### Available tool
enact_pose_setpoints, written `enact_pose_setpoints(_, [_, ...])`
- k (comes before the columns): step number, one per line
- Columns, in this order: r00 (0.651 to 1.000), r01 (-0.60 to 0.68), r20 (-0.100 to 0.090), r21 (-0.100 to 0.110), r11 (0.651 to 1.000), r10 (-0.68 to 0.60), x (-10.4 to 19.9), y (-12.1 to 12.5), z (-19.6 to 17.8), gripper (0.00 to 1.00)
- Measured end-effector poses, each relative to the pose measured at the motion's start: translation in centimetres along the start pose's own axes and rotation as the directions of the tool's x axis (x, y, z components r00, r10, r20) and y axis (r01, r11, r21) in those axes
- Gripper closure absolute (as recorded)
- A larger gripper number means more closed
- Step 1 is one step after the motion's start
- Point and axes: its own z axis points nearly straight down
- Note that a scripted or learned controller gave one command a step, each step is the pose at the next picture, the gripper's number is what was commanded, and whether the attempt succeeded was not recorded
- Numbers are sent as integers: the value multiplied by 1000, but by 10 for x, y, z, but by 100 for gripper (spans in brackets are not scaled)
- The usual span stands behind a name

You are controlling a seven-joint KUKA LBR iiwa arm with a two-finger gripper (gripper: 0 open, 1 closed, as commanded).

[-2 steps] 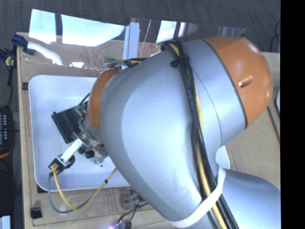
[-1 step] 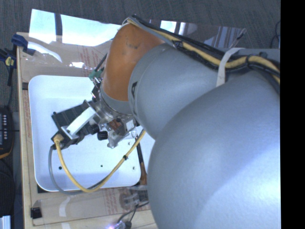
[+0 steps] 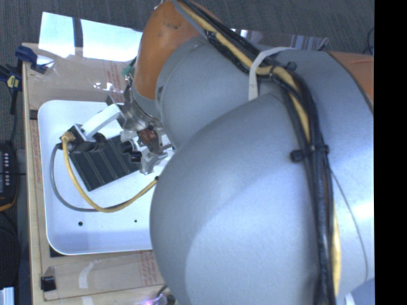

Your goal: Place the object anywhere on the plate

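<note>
Bench edge, seen from my remote station.
At left I see a blue clamp point(image 3: 25, 59) on the wooden bench point(image 3: 114, 272); a white sheet point(image 3: 89, 38) lies upper left.

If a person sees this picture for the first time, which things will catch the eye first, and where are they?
The big grey arm with its orange band covers the middle and right of the view, with a black and yellow cable bundle running along it. At left, over a white bin, sits the dark ribbed gripper body, with a yellow cable looping below it.
</note>
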Motion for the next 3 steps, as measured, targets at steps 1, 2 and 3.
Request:
enact_pose_setpoints(1, [994, 105, 14, 8, 994, -105, 48, 11, 110, 100])
enact_pose_setpoints(2, [999, -45, 1, 1, 999, 45, 84, 29, 38, 100])
enact_pose_setpoints(3, [977, 214, 9, 7, 977, -214, 87, 61, 20, 100])
